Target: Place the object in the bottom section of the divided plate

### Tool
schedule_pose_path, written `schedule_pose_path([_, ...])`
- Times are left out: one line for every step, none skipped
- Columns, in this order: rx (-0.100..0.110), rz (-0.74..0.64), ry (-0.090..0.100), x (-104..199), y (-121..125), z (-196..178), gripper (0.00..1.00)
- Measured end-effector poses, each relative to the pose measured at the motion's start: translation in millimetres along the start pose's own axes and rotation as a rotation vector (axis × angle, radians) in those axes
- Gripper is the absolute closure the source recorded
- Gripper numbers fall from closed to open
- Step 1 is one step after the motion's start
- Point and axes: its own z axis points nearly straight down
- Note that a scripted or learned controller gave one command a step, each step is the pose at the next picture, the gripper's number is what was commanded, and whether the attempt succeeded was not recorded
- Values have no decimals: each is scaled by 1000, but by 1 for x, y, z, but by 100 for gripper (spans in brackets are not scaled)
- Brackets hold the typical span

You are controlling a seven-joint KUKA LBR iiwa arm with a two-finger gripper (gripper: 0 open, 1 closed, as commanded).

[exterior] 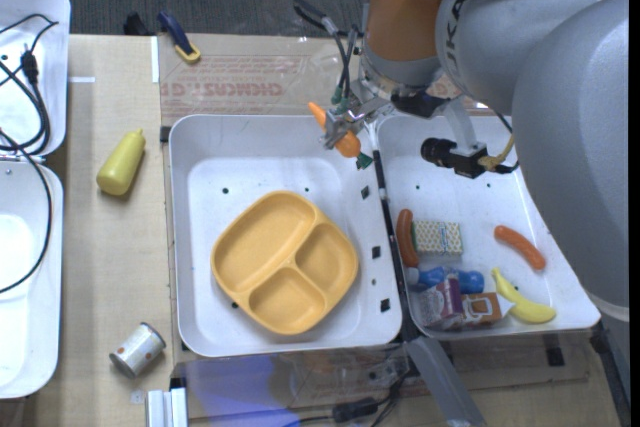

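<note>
A yellow divided plate [285,260] lies in the left bin [195,215], with its single larger section toward the upper left and two smaller sections toward the lower right. My gripper [345,127] hangs over the left bin's far right corner, above and apart from the plate. A small orange object [347,145], carrot-like, sits between its fingers, with an orange tip poking out to the left. The gripper is shut on it.
The right bin [560,255] holds a brown sausage [405,235], a cracker [438,237], a blue item [440,277], a small box [470,307], a banana [522,300] and an orange sausage [520,247]. A yellow bottle [121,163] and a can [137,348] lie left of the bins.
</note>
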Motion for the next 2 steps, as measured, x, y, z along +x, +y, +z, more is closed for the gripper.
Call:
schedule_pose_path([4,389,0,72,15,52,100])
schedule_pose_path([3,389,0,71,15,52,0])
